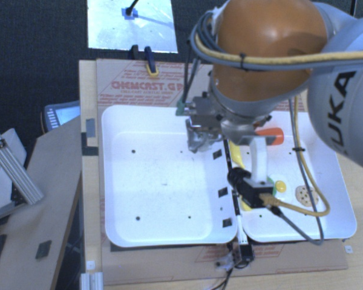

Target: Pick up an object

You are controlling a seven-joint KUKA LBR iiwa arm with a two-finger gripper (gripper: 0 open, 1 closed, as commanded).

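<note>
Over the bins' divider hangs the gripper (199,139), on the left bin's (157,180) side; can't tell its state or any load. Objs lie to its right in the right bin (333,222): orange piece (271,136), yellow bit (280,186), tan disc (303,193).

A pale wooden counter (60,180) sits before a dark textured wall (36,35). A shiny reflective panel (131,16) hangs on that wall. Cardboard printed with red lettering (139,84) covers the counter top. Ribbed metal rails (9,162) lean at the left edge.
</note>
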